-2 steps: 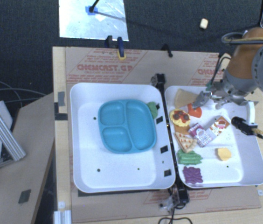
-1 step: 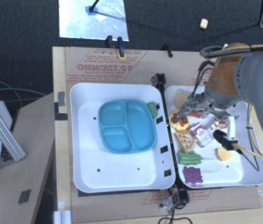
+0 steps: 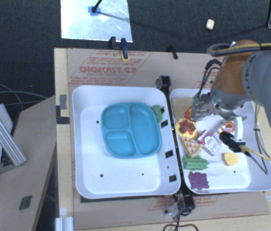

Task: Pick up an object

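Note:
My gripper [image 3: 196, 108] hangs low over the far left part of the right bin [image 3: 260, 177], just above a small red toy [image 3: 188, 112]. Close below it lies a pizza slice [image 3: 189, 134] with red topping. A purple and white packet [image 3: 210, 143] lies to the right of the slice. A red and white piece [image 3: 227, 127] sits further right. Nearer the front are a green leafy toy [image 3: 194, 162], a purple bunch of grapes [image 3: 199, 180] and a yellow wedge [image 3: 230, 159]. Nothing can be seen held.
The left bin [image 3: 90, 177] holds a blue divided plate [image 3: 129, 129], with a small green piece [image 3: 157, 111] at the plate's far right corner. The grey arm [image 3: 251, 78] covers the right bin's far right corner. A black divider [image 3: 170, 129] runs between the bins.

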